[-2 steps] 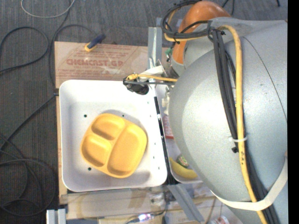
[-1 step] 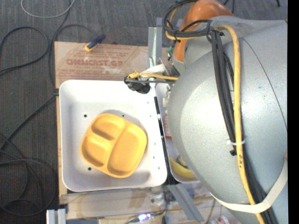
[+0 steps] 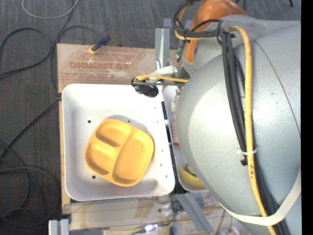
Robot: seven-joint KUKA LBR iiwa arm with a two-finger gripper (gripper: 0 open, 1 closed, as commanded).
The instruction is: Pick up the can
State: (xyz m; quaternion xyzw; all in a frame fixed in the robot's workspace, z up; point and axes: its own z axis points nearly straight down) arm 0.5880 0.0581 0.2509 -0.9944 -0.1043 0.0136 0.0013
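Observation:
The grey arm with its orange band covers most of the right bin. Its bulk hides the gripper and most of that bin's contents. A yellow object peeks out under the arm at the right bin's near edge; what it is I cannot tell. No can is visible anywhere in the camera view.
The left bin holds a yellow divided plate near its middle. A cardboard sheet lies behind the left bin, with a small blue and yellow tool on its far edge. Black cables run over the carpet at left.

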